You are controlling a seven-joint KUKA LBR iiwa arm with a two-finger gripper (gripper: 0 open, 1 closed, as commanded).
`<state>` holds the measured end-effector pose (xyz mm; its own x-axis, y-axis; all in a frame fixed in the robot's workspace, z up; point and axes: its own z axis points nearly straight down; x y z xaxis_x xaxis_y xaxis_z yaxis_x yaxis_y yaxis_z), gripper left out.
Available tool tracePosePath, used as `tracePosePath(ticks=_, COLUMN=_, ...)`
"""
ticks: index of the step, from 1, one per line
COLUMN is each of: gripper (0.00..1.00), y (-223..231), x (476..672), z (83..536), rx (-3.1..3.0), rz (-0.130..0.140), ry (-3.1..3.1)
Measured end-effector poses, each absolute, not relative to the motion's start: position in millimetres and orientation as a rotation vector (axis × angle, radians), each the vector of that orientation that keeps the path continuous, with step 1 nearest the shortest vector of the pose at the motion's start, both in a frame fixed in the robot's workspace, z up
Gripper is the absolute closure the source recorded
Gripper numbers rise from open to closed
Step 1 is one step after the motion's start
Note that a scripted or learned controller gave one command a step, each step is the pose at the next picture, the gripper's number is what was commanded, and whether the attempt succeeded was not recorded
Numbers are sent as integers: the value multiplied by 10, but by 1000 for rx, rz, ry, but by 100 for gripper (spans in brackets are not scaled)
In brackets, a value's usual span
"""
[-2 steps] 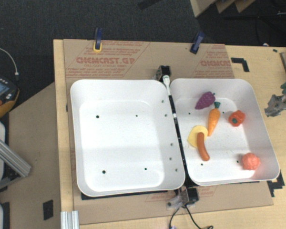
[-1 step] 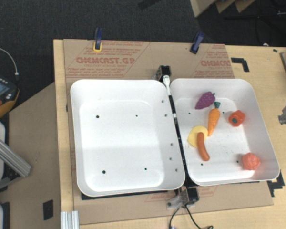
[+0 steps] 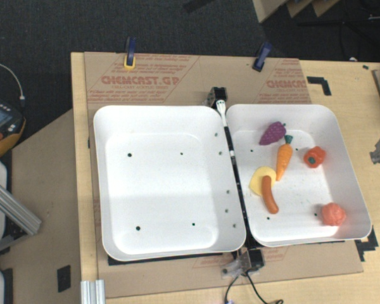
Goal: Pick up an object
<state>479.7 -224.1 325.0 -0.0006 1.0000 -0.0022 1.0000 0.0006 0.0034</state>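
You get bright, even light from overhead, and the two white bins (image 3: 164, 122) come close to washing out, with a brighter band of sheen across the lower floor of the left one. Shadows are soft and short: a thin dark line under the bins' front rims and small smudges beside the toys in the right bin. The dark floor (image 3: 82, 11) beyond the desk (image 3: 196, 75) stays dim, and the whole picture is slightly soft and grainy.

Dull grey, blurred sliver of arm (image 3: 379, 151)
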Motion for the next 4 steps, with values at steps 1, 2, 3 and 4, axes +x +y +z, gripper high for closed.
tracePosePath(ticks=1, gripper=100, y=-2241, x=4797, z=3317, rx=2218, rz=1, ry=2219)
tracePosePath(ticks=2, gripper=100, y=-2240, x=4796, z=3283, rx=2221, rz=0, ry=2221)
tracePosePath(ticks=3, gripper=100, y=-2239, x=4796, z=3277, rx=2221, rz=0, ry=2222)
tracePosePath(ticks=4, gripper=100, y=-2239, x=4797, z=3283, rx=2220, rz=1, ry=2221)
